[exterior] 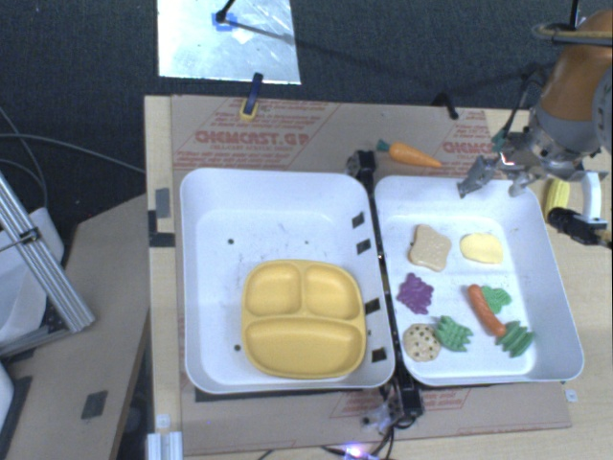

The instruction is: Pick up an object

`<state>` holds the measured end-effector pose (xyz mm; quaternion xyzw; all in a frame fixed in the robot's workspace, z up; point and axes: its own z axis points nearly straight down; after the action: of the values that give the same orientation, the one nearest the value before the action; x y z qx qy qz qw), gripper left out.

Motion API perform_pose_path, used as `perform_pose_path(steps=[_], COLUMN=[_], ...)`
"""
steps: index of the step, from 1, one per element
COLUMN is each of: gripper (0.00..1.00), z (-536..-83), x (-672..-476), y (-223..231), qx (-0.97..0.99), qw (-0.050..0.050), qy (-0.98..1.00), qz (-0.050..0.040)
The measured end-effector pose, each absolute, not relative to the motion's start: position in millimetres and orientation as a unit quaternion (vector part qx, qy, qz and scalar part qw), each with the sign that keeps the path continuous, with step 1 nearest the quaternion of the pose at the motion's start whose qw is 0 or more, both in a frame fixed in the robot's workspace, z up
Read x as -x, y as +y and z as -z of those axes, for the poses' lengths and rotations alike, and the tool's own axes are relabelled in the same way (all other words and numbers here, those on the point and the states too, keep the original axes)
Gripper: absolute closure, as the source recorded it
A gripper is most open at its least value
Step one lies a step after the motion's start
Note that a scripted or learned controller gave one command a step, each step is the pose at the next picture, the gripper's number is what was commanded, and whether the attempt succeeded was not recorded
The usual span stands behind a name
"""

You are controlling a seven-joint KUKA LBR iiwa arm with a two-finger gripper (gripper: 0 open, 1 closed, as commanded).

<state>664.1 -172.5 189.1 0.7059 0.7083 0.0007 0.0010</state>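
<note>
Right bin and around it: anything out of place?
Yes. One toy carrot lies outside both bins, on the cardboard behind the right bin, while the other food pieces sit inside that bin. Inside it, nothing looks spilled or damaged. The gripper hangs over the bin's back edge.

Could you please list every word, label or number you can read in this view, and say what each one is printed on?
"CHEMCAST GP": red print on the brown board under the bins, above the left bin; the last characters are blurred.
"CHEMC…": the same red print at the board's right, cut off by the arm.
Red print on the board's front edge below the bins: too blurred to read.
</note>
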Motion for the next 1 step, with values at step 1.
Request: perform_pose_path(steps=[1], gripper=[0.00], z=[-89.1], x=[-641.1], y=[-95.2], qx=[-0.704], qw=[-0.005], qy=[0.711], qz=[0.0008])
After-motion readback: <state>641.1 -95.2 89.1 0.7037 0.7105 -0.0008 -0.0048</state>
